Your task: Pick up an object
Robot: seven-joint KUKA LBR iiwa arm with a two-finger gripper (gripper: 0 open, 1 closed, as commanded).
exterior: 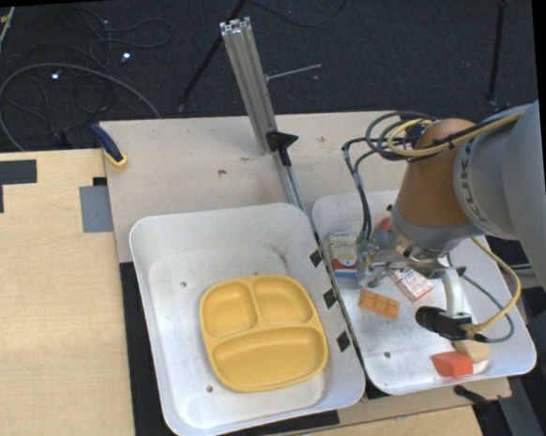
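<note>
2 shallow white bins sit side by side. The left bin (155,269) holds a yellow 3-compartment plate (261,333), and the right bin (397,353) holds the small clutter. The gripper (378,266) hangs low over the upper middle of the right bin. From this slant I cannot tell whether it is open, closed or clamped on anything.

The likeliest target is one of 3 things near it. A small blue-and-white packet (343,252) lies just beside it, toward the wall between the bins. An orange waffle-like piece (378,304) lies just below it in the view, and a red-and-white packet (413,284) lies on the arm's side. These 3 look crowded, so a good pick probably means centring squarely over 1 of them and descending straight, so the neighbours are not nudged. The packet by the wall seems the riskiest, with little room on that side. The orange piece looks flat and may need a low, firm pinch.

Well apart, at the bin's near right corner, a red-orange block (452,365) touches a pale beige lump (473,349). An aluminium post (251,82) rises behind the bins, clear of the work.
</note>
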